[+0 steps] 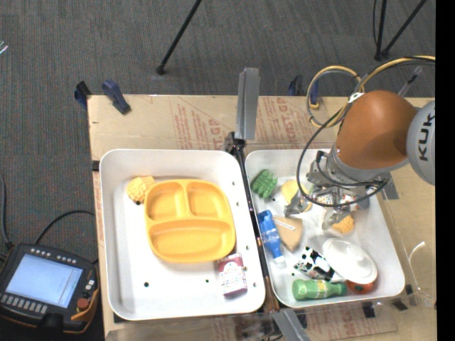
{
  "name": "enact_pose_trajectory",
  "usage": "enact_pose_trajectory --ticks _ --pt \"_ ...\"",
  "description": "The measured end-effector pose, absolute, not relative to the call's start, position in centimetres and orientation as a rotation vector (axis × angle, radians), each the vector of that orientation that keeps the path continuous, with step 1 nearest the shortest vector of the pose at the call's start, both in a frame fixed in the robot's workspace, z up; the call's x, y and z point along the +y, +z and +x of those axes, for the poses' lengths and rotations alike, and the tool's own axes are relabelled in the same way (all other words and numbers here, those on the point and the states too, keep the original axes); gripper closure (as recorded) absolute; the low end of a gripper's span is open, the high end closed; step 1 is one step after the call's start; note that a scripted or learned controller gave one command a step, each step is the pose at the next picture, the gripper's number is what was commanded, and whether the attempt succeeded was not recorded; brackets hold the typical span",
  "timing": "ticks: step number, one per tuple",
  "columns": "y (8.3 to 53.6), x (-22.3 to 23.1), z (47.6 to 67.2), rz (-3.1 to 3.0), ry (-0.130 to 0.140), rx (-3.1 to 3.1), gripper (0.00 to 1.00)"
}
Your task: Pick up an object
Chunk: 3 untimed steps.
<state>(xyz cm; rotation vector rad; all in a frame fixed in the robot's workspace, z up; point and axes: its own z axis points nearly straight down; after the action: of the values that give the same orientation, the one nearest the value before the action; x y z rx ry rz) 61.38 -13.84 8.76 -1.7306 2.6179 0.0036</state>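
Objects for picking crowd the right bin, and my gripper hangs spread and empty over the pale wedge beside the blue bottle. I hover low because that wedge lies flat, with bare space around it for my fingers.

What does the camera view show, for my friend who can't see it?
A grey and orange robot arm hangs its pincer over the right bin, above toys like a blue bottle and a green bottle. The left bin holds a yellow tray.
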Motion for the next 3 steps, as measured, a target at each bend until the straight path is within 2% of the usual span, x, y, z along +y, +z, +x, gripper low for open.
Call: enact_pose_trajectory --ticks 1,2,3 --pt "8.8 -10.6 51.3 -1.652 0.003 2.671 0.00" --pt "13.3 -10.6 58.0 -1.614 -0.001 2.687 0.00" --pt "9.3 -10.5 56.2 -1.574 -0.024 2.709 0.00"
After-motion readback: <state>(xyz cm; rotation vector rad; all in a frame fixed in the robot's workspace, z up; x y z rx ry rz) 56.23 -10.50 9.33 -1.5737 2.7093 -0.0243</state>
